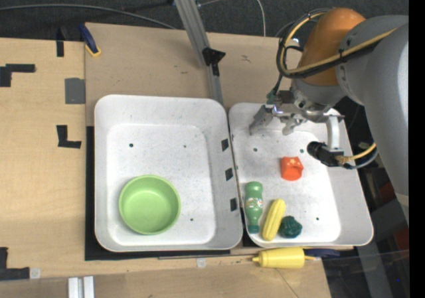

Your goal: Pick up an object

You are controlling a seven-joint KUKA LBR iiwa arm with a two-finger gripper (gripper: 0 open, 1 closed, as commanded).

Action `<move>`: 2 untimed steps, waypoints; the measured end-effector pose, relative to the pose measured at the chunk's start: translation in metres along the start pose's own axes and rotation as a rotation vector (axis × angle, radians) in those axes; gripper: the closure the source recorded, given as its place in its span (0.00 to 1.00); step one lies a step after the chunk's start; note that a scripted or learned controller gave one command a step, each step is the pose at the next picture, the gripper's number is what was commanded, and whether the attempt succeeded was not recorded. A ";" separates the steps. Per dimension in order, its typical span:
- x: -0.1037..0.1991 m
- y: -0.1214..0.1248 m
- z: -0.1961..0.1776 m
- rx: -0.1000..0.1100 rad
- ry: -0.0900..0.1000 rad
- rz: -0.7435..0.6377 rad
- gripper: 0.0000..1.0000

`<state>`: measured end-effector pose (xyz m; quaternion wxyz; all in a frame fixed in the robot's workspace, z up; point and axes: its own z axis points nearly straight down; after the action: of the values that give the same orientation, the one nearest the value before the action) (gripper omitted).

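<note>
My gripper point(273, 125) hangs over the far part of the right bin point(345, 214), its two fingers spread apart and nothing between them. An orange block point(291, 168) lies in the middle of that bin, below and right of the fingers. Near the bin's front edge sit a green bottle point(253, 202), a yellow corn-like piece point(272, 218) and a small dark green object point(289, 227).
The left bin point(106, 124) holds a light green bowl point(149, 204) at its front left. A yellow bottle point(282, 258) lies on the bench just in front of the right bin. A grey pole point(192, 18) slants up behind the bins.
</note>
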<state>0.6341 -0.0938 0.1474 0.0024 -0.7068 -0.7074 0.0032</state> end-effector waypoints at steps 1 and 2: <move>0.001 -0.002 0.055 -0.001 0.000 -0.001 0.00; 0.001 0.000 0.041 -0.006 0.001 -0.003 1.00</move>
<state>0.6338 -0.0923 0.1063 0.0007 -0.7057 -0.7085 0.0011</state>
